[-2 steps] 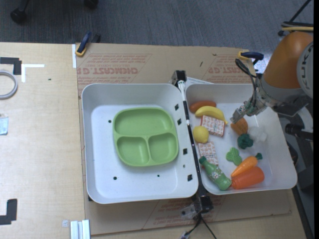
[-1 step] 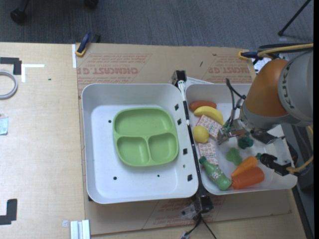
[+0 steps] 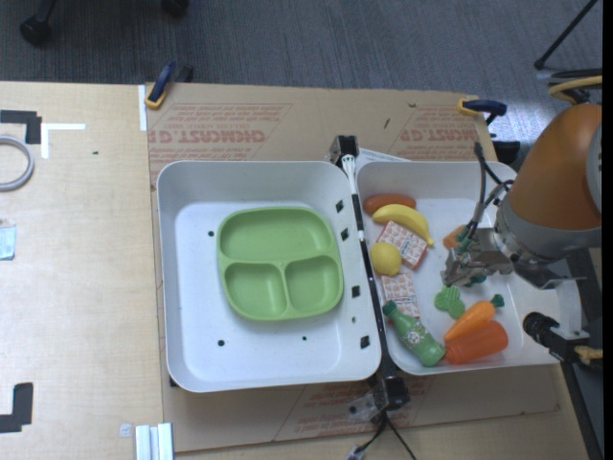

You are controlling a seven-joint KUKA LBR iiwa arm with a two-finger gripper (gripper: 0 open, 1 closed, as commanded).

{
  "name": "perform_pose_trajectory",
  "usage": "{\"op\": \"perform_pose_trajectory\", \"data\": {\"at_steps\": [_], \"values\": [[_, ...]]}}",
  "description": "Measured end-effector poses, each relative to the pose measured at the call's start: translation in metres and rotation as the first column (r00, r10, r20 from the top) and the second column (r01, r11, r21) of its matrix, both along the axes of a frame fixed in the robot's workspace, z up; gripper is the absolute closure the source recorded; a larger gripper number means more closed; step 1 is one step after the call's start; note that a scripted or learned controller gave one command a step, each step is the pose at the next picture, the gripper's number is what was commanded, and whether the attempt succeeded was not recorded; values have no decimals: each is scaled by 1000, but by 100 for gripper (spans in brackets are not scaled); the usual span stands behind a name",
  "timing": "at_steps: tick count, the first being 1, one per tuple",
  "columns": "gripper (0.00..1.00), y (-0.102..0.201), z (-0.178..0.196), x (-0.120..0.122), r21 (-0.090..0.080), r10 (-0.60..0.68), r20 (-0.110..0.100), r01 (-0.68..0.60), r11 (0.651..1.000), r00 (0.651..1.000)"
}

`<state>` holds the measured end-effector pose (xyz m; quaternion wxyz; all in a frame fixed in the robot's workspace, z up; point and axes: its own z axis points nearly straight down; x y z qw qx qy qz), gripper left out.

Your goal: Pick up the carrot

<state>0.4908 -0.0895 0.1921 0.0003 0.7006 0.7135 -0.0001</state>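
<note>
tool [image 3: 467, 268]: metal, dark; sits low in the right bin, mid-way along it, toward the bin's right wall. Open/closed state: can't tell, too small + blurred. Nothing seen gripped.
arm [image 3: 565, 185]: comes in over the desk's right edge; orange band bulges above the right bin's far-right corner, grey wrist below it, cables running down to the tool. Wrist looks angled down + leftward into the bin.
carrot [image 3: 469, 320]: orange w/ green top, lies slanted in the right bin near its near-right corner, just nearside of the tool; apart from it as far as I can judge. Rests against the orange pepper [image 3: 477, 343].
nearby: green broccoli-like piece [image 3: 448, 302] just beside the carrot's lower end, betw. tool and carrot; green bottle [image 3: 416, 333] along the bin's near-left side.
further out: banana [image 3: 404, 221], lemon [image 3: 385, 258], red item at the far end [image 3: 390, 202], small printed box [image 3: 412, 248].
right bin [image 3: 436, 178]: white, shallow, crowded.
left bin [image 3: 182, 286]: holds a green divided plate [image 3: 281, 261], mid-bin.
step (judged): approach/positioning; carrot not lifted yet.
next move needs: shift tool toward the bin's near edge, centre over the carrot body, line up across its narrow width, descend w/o catching the green piece or the pepper, then close + lift.
</note>
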Motion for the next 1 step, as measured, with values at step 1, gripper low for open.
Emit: {"op": "perform_pose_trajectory", "data": {"at_steps": [1], "values": [[0,0,0,0,0,0,0,0,1000,1000]]}}
